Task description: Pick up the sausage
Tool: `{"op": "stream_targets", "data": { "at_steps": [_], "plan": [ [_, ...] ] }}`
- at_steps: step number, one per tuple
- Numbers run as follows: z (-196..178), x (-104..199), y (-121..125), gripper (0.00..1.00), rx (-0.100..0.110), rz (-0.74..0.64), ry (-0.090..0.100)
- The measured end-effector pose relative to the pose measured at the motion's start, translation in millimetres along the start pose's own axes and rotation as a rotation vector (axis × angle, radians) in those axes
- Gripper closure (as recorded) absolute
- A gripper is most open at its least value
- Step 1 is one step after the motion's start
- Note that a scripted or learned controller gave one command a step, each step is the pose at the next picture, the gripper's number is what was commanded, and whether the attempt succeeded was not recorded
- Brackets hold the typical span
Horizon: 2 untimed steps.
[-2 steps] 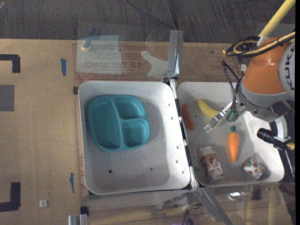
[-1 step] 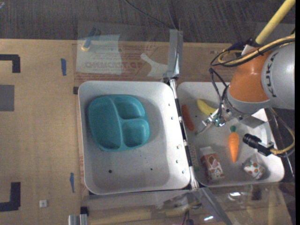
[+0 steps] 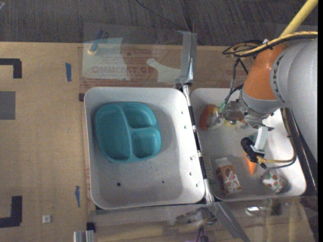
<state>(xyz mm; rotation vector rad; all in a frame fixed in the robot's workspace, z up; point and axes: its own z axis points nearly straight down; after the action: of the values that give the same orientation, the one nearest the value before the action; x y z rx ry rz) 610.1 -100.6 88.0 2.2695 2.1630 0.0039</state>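
Sausage (image 3: pixel 206 118) logged in upper-left part of right bin (image 3: pixel 224 146), near the dividing wall, just left of gripper (image 3: pixel 222 116); contact unclear, cannot tell whether gripper spread or pressed together.

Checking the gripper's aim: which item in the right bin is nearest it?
The orange-red item by the bin's left wall, just left of the gripper; the carton lies toward the front.
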Motion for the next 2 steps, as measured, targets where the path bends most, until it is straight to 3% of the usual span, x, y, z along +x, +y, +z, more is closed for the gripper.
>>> {"op": "stream_targets", "data": {
  "at_steps": [1, 2],
  "plan": [
    [1.1, 6.6, 48.4, 0.0, 0.003, -0.035, 0.0],
    [2.1, 7.8, 54.9, 0.0, 0.015, 0.227, 0.0]
  ]
}}
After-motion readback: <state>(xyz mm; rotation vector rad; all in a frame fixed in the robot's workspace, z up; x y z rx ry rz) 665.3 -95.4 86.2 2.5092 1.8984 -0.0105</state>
